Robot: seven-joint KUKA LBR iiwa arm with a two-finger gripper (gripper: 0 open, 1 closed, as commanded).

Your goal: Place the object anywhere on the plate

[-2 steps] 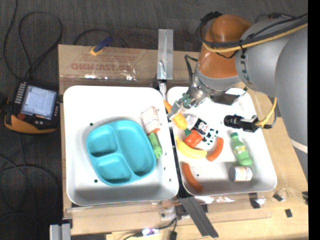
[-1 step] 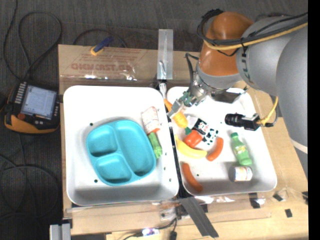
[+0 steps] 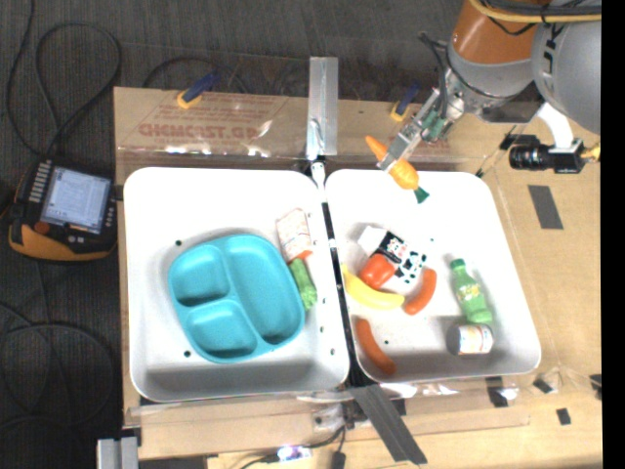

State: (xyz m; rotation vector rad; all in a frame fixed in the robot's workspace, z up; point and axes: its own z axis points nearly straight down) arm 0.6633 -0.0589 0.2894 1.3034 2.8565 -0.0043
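Two shallow white bins (image 3: 146,360) are set side by side on a cardboard-covered bench. A small orange toy carrot with a green top (image 3: 405,175) is seen gripped at the two-finger gripper (image 3: 398,156), raised over the right bin's far edge. The turquoise three-compartment plastic plate (image 3: 234,296) lies well away, in the left bin, toward the view's lower left.

We look down on a brown cardboard-topped bench (image 3: 547,262) standing on dark grey carpet (image 3: 59,66). Black cables (image 3: 39,340) loop across the carpet at left, beside a handheld control pendant (image 3: 66,211) with a lit screen
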